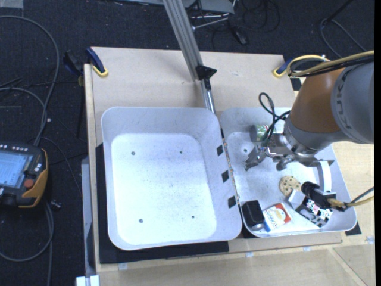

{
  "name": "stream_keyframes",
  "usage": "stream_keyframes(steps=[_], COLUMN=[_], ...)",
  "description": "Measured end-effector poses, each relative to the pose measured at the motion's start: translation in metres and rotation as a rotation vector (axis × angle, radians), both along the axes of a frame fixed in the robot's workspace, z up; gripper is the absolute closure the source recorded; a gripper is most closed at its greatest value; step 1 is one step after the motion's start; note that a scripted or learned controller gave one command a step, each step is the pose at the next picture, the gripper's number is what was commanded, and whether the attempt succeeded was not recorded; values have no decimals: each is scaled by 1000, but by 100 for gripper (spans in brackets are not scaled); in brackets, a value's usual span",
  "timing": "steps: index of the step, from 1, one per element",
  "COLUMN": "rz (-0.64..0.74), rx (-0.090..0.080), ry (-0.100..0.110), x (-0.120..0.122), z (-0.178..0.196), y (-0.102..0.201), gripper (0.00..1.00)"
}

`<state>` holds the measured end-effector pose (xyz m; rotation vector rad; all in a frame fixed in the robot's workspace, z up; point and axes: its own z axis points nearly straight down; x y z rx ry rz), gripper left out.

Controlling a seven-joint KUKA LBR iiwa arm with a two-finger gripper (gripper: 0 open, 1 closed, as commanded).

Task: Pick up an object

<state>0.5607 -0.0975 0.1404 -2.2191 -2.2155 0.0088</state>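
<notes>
Two white bins on one bench, one arm over the right bin, four loose objects counted there.

Largest first: bench point(149, 70), bare wood along its far edge; left bin point(161, 177); right bin point(250, 177), touching it along the shared rim; arm point(333, 106) reaching over the right bin's far right corner. Gripper point(257, 158) sits low near that bin's centre, toward the shared rim; whether its fingers are spread or pressed together cannot be told, and nothing is seen pinched. Objects: one red-and-white packet point(277, 215) at the near edge; one black block point(253, 213) just beside it at the near left corner; one black-and-white item point(314, 202) at the near right corner; one round spotted biscuit-like piece point(289, 185) between packet and gripper.
</notes>
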Motion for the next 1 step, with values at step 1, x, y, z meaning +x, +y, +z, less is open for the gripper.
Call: stream_keyframes(steps=[1], rz=[0], rx=[-1], ry=[-5], x=[63], z=[-26], y=[-48], gripper=[0])
